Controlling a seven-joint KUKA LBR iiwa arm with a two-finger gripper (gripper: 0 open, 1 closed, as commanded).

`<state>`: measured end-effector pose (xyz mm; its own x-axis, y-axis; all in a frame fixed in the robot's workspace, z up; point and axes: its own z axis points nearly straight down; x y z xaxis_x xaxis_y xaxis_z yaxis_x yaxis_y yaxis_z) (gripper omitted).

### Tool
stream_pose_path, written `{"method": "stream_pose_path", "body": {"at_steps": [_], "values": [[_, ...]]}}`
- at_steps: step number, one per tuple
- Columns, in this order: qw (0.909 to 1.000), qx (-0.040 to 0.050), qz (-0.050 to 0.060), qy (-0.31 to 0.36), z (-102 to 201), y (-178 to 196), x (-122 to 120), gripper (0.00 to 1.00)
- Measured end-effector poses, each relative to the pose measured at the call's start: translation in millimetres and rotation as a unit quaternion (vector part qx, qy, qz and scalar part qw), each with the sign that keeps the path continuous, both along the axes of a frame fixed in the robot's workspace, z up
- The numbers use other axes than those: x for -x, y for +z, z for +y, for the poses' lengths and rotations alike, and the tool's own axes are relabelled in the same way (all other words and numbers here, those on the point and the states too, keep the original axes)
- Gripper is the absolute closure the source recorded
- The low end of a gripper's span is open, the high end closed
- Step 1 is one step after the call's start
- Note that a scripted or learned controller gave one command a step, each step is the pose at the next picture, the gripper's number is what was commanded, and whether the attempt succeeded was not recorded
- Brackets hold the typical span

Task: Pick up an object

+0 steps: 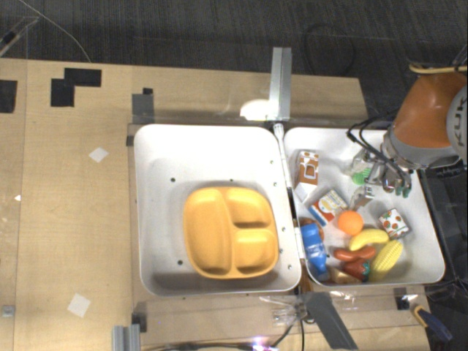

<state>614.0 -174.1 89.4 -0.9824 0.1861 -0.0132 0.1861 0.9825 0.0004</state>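
Note:
My gripper [374,184] hangs over the upper right part of the right bin [431,269], under the orange band of the arm [430,112]. A green object [359,173] lies just left of it. Below and left of the gripper sit an orange ball [350,221], a small white box [327,205] and a white and brown carton [308,167]. A banana [370,238], a corn cob [388,257], a red item [355,255], a blue bottle [313,244] and a patterned box [394,224] crowd the bin's near end.
The left bin [157,159] holds a yellow divided plate [230,230]. A metal post [281,82] stands behind the wall between the two bins. Black cables [365,131] loop beside the wrist.

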Motion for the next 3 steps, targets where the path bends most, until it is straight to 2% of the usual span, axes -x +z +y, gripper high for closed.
{"method": "stream_pose_path", "body": {"at_steps": [1, 2, 3], "values": [[0.9910, 0.0011, 0.000, 0.134, 33.1, 12.2, -36.6, 0.00], [0.9996, -0.0018, 0.010, 0.026, 31.1, -0.8, -52.9, 0.00], [0.9928, -0.0031, 0.009, -0.119, 16.0, -1.4, -46.6, 0.00]]}}
